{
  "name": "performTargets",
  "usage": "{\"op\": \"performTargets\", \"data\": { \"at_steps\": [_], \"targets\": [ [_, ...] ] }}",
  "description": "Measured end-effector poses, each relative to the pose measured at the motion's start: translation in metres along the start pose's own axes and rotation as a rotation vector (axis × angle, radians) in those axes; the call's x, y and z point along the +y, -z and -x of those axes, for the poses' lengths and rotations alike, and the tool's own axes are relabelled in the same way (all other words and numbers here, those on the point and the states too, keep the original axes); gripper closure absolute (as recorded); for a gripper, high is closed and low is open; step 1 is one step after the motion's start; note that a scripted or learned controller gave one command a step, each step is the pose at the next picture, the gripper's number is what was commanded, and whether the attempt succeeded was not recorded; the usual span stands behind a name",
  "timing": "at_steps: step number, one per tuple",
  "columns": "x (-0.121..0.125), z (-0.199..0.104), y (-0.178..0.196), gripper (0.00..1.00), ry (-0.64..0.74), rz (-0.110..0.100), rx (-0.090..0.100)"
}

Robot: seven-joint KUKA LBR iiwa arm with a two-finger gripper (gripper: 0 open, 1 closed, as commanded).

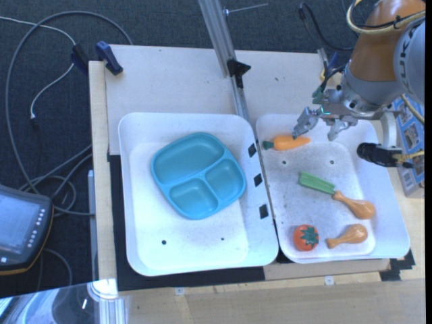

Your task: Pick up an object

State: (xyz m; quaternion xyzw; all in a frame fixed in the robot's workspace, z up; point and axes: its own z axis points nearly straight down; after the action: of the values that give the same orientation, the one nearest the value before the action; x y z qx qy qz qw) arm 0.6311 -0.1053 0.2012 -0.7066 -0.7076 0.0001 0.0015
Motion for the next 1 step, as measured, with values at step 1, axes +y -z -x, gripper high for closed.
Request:
{"op": "performTargets", "data": {
  "at_steps": [1],
  "targets": [
    [0.0000,0.0000,0.0000,0.00,0.000,0.000,0.000]
  ]
}}
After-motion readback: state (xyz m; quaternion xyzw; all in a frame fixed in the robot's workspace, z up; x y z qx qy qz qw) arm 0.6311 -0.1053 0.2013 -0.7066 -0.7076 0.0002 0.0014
